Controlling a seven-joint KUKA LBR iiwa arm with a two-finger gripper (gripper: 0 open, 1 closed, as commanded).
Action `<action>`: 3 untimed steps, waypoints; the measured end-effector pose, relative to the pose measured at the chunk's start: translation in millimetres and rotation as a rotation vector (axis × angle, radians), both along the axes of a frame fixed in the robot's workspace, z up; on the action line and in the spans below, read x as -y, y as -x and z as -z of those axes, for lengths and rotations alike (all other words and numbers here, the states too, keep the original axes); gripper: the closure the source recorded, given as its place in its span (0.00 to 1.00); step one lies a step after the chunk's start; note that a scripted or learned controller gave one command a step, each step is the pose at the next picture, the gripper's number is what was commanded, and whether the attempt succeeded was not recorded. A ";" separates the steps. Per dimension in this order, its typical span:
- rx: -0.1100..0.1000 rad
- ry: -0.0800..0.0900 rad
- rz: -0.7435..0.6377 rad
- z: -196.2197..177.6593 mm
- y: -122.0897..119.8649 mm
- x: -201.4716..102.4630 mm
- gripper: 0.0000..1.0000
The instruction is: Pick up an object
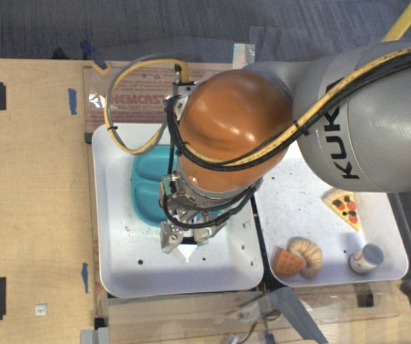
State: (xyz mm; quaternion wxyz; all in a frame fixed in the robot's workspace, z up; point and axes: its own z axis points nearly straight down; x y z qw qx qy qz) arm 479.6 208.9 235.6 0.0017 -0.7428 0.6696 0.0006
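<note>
Orange wrist band [234,124] blocks my sight; gripper [183,236] low over left bin [112,264], grip state I cannot tell; teal object [150,188] beside it; croissant [307,255], pizza slice [346,208] in right bin [391,264].

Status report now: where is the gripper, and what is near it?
Gripper low over left bin, nothing seen between fingers. Teal object beside it, partly under arm. Pizza slice, croissant in right bin.

arm [377,120]: grey, orange band, black KUKA lettering | cable [130,84]: yellow and black | bins [119,264]: white, dark specks | dish [151,185]: teal | pizza slice [345,208]: yellow, red-brown spots | croissant [309,255]: tan | desk [33,192]: light brown, blue tape
</note>
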 end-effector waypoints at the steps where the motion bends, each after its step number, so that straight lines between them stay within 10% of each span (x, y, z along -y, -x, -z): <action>1: 0.004 -0.001 -0.494 133.1 -0.1 -14.1 1.00; 2: -0.036 0.015 -0.186 140.1 -31.3 -21.8 1.00; 3: 0.015 -0.006 0.228 136.8 -20.5 -20.4 1.00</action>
